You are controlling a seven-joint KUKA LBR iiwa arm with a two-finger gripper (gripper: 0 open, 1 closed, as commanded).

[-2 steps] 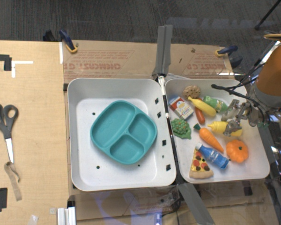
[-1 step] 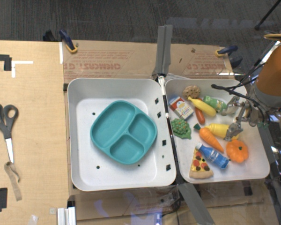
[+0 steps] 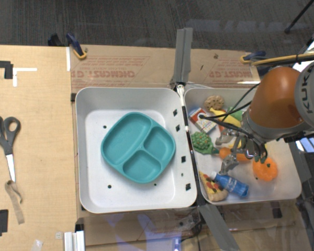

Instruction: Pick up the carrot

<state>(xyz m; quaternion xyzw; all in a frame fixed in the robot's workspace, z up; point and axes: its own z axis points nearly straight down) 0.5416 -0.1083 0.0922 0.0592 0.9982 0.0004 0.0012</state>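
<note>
Gripper of a grey robot arm hangs low inside the right-hand bin, among a scatter of toy foods; whether it is released or clenched cannot be told from this overhead slant, because the metal parts blur together. What looks like the carrot, a small orange shape, lies directly beside the gripper, partly hidden by it, so contact cannot be confirmed. Measured from that carrot: a green leafy toy sits just to its left, a blue bottle lies below it toward the bin's front wall, a round orange fruit with a green stem rests near its right, and a cookie and a yellow piece lie farther back. Doing this step well probably means centring over the carrot's length, avoiding the orange fruit, which is similar in colour, and lifting straight up so neighbours stay put. Arm pose: it enters from the right, its wide orange band bulking over the bin's back half, wrist angled downward and leftward. Well left of the carrot, the other bin holds a teal divided plate. Scissors lie on the desk far left.
</note>
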